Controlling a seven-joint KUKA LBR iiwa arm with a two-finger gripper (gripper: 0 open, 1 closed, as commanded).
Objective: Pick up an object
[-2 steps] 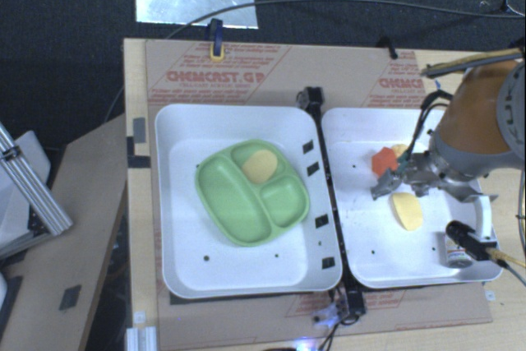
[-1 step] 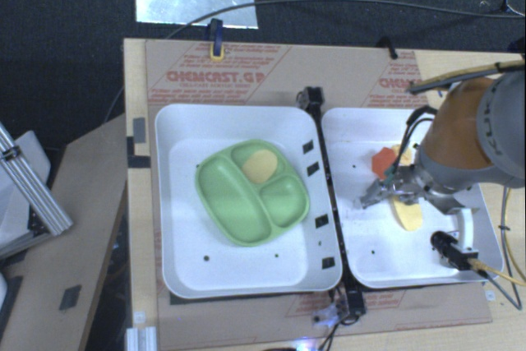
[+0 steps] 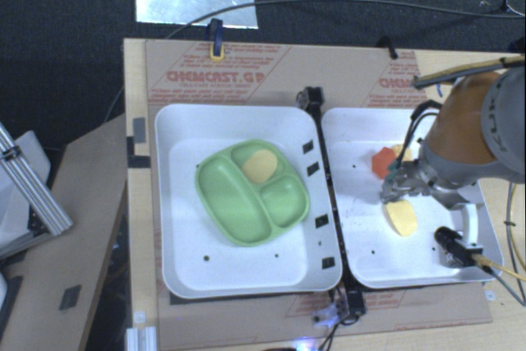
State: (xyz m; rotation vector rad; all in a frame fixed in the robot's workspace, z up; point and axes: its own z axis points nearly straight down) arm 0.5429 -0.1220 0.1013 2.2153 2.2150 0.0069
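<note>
Pick not done yet: gripper (image 3: pixel 400 187) is low in the right bin (image 3: pixel 362 259), nothing seen lifted.

You have the arm (image 3: pixel 468 127) reaching in from the right, its wrist down over the right bin's middle, the gripper tip sitting just above a pale yellow piece (image 3: pixel 402 219) that lies flat on the bin floor. An orange-red piece (image 3: pixel 382 161) lies just beside the tip on the far side (partly tucked behind the arm). I cannot tell how the gripper stands, since the tip is dark and blurred. The left bin (image 3: pixel 189 259) holds a green divided plate (image 3: pixel 246 197) with a yellow round object (image 3: pixel 260 166) in one of its compartments, well apart from the gripper. Judging by position, you're at the approach or grasp stage on the pale yellow piece; closing, lifting and confirming a hold all remain.
</note>
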